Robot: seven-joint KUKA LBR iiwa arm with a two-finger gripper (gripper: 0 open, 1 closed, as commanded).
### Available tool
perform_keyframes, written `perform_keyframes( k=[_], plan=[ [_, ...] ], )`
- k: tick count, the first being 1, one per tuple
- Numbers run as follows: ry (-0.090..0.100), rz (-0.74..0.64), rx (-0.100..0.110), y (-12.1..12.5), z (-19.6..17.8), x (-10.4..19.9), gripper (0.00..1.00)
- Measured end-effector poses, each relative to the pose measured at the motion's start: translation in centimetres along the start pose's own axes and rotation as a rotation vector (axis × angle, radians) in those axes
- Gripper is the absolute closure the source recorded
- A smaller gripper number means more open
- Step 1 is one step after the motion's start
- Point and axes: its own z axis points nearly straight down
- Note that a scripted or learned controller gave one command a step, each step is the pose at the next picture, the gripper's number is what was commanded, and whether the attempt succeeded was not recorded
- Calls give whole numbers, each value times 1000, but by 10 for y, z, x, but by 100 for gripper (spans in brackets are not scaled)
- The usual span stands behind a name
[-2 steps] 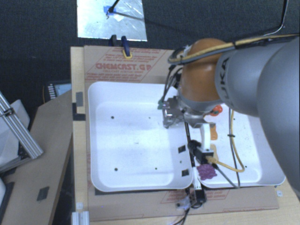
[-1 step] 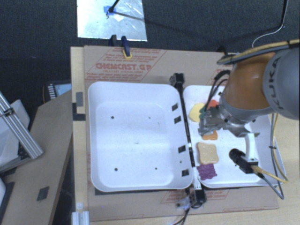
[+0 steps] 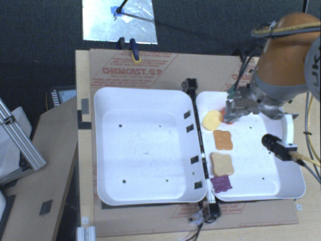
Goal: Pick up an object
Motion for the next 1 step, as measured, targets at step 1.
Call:
perform_keyframes(
  k=[1],
  plan=[
    [4, -7, 6, -21, -42, 62, 100]
  ],
)
